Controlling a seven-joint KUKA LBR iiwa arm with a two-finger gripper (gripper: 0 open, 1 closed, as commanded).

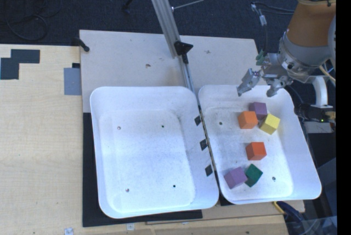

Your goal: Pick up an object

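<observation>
A: Which block would the arm take? The task only says an object.

B: None is chosen yet, as far as the view shows. 6 blocks lie in the right bin (307,173). Take the orange block (247,119) as the landmark: the purple block (259,108) sits just up and right of it, touching or nearly so, and the yellow block (269,124) is just to its right, against the purple one.

A: And the others?

B: The red block (255,150) lies below the orange block, apart from it. Further below, near the bin's front, the lilac block (236,177) and the green block (253,174) touch each other.

A: Where is the gripper (262,82)?

B: Above and slightly right of the orange block, over the bin's far rim. Its 2 fingers look spread apart, one reaching left and one right, with nothing between them.

A: So how much of the job is done?

B: By the look of it, none of the grasp itself. Every block rests on the bin floor, and the gripper hangs clear of all of them. What is left is the whole pick: descend onto 1 block, close, lift.

A: Nearest candidate?

B: Likely the purple block or the orange block, since they lie closest beneath the gripper. The tight cluster of 3 may leave little room for the fingers.

A: And the left bin (109,119)?

B: It lies well left of the orange block, across the divider, and plays no part for now.
</observation>
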